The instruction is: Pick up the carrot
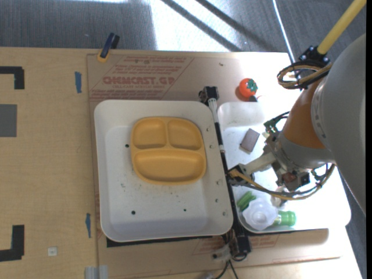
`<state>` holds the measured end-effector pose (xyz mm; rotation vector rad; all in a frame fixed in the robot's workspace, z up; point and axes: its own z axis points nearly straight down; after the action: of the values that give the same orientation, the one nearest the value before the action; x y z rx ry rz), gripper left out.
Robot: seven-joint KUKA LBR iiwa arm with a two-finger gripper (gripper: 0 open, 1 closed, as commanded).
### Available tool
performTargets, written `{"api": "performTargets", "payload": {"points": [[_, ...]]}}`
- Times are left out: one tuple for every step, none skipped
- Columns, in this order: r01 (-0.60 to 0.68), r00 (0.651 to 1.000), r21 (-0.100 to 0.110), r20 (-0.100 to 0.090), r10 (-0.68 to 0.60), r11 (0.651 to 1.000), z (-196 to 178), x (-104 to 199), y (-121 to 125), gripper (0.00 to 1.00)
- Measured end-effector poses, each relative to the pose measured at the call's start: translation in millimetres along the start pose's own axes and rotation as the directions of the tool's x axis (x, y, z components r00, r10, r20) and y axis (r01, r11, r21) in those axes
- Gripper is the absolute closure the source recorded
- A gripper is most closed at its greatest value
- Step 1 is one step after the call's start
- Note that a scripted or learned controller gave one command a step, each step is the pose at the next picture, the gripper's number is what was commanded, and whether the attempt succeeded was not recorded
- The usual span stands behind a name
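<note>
1. The arm (325, 115) reaches in from the right and hangs over the right bin (232, 114). Its wrist sits low above the middle of that bin.
2. The gripper (283, 179) is tucked under the wrist and its cables. From this angle I cannot tell whether the claw is apart or together, and I see nothing held in it.
3. I cannot place the carrot with any certainty. My best guess is the green piece (245, 200) near the bin's front left corner, just beside the gripper, which could be its leafy top. An orange body, if there is one, would lie under the arm.
4. Other items in the right bin are a grey block (250, 139) toward the back and a clear bottle (260, 215) with a green cap (288, 218) at the front edge.
5. A red tomato (247, 88) sits on the bench behind the bin, outside it.
6. The left bin (110, 173) holds a yellow plate (168, 150), well apart from the arm.
7. Progress, as I judge it: the arm is over the correct bin, so the approach looks largely done. The grasp is unconfirmed and nothing is lifted.
8. What is left is to close on the carrot, check that it sits in the claw, and raise it out of the bin.
</note>
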<state>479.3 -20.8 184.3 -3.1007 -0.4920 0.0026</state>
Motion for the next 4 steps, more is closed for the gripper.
{"api": "performTargets", "payload": {"points": [[0.003, 1.0, 0.001, 0.0, -0.003, 1.0, -9.9, 0.7, -0.1, 1.0], [-0.107, 0.994, -0.001, -0.001, 0.107, 0.994, -30.5, -3.1, 10.4, 1.0], [-0.1, 0.995, -0.001, -0.001, 0.1, 0.995, -79.6, -13.6, 41.7, 1.0], [-0.086, 0.996, 0.002, 0.002, 0.086, 0.996, -46.2, 2.9, -9.8, 1.0]]}}
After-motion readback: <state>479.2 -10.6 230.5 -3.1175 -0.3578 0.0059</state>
